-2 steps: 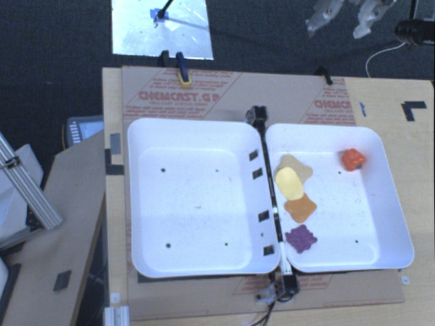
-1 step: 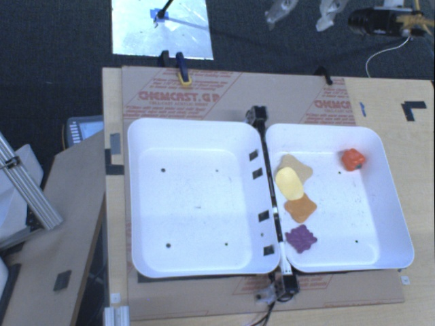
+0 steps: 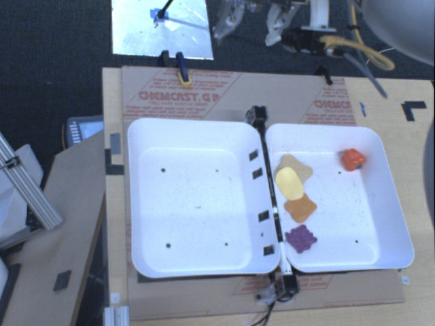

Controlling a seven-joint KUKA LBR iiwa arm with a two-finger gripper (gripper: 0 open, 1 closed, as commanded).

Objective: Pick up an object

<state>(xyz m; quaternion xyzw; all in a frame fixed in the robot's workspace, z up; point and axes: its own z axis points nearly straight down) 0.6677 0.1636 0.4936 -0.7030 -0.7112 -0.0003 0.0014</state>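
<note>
The right bin (image 3: 387, 202) holds several small objects. Near its left wall lie a yellow rounded piece (image 3: 289, 183), a tan piece (image 3: 298, 165) partly under it, an orange piece (image 3: 300, 208) and a purple bumpy piece (image 3: 301, 238). A red-orange lump (image 3: 352, 159) sits alone at the far right of the bin. My gripper (image 3: 250, 23) hangs high at the top edge of the view, beyond the far side of the bins. Its two pale fingers (image 3: 227, 20) are spread apart and open, with nothing between them.
The left bin (image 3: 143, 182) stands beside the right one, joined by a black-clipped divider (image 3: 268, 195). Both rest on a brown board (image 3: 224, 94). A shiny metal plate (image 3: 160, 19) lies on the dark floor at the far left. Yellow cables (image 3: 357, 49) trail from the wrist.
</note>
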